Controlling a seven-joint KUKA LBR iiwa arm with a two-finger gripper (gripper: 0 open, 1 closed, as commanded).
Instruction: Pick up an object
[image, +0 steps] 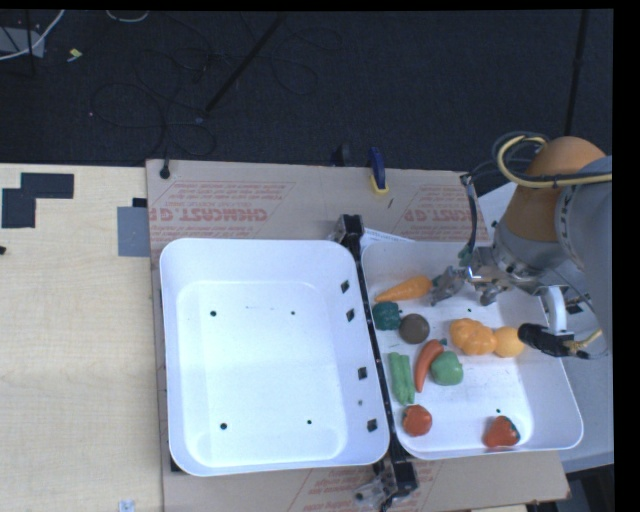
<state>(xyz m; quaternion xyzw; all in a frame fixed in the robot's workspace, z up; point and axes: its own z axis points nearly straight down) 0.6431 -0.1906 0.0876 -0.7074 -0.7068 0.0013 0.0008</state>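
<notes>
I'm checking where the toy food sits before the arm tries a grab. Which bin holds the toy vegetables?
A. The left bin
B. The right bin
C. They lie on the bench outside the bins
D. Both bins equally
B. The carrot, tomato and the other pieces all lie inside the right bin, where the gripper hovers.

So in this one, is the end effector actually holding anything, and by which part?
Cannot be told. The end effector sits low in the right white bin, beside the orange toy carrot, with nothing visibly between its fingers.

Toy veg & fruit (470, 337) loose in right bin (560, 420), mostly lying flat, bunched mid-bin.
</notes>
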